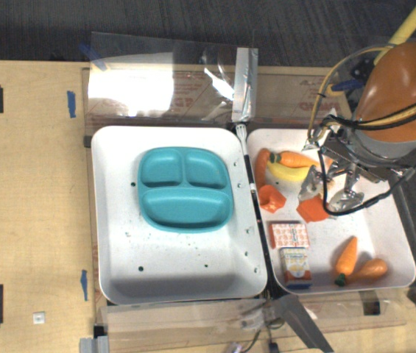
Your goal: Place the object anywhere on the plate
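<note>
Gripper (330, 190) is positioned right of centre, over the right bin (403, 234); whether it grips cannot be told. An orange block (312, 209) lies beneath. Judged light, rigid; flat sides should be pinched. Plate (185, 188) sits centre-left.

plate (185, 187) in left bin (112, 271), toy foods (288, 169) in right bin (395, 226)

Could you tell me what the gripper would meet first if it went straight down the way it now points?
Probably the orange block lying just under the gripper in the right bin, though depth is hard to judge.
</note>
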`<state>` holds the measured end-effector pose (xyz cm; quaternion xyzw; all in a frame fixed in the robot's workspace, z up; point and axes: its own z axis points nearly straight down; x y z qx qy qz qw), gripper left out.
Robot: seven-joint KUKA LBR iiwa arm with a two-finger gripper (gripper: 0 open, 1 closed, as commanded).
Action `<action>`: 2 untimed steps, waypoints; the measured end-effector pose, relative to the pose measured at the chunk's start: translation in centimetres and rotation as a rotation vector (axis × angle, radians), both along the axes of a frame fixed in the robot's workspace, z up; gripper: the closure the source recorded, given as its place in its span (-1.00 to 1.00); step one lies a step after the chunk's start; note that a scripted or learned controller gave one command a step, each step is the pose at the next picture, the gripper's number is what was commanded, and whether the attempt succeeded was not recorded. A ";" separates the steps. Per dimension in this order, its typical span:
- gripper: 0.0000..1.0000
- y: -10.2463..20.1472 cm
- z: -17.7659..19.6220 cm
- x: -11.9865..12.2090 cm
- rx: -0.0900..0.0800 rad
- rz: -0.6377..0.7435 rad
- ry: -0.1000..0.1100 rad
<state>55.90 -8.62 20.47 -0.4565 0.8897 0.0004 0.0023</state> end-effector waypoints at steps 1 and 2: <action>1.00 -8.3 1.3 -4.9 -0.004 0.204 0.000; 1.00 -13.8 -1.2 -7.8 -0.003 -0.031 -0.001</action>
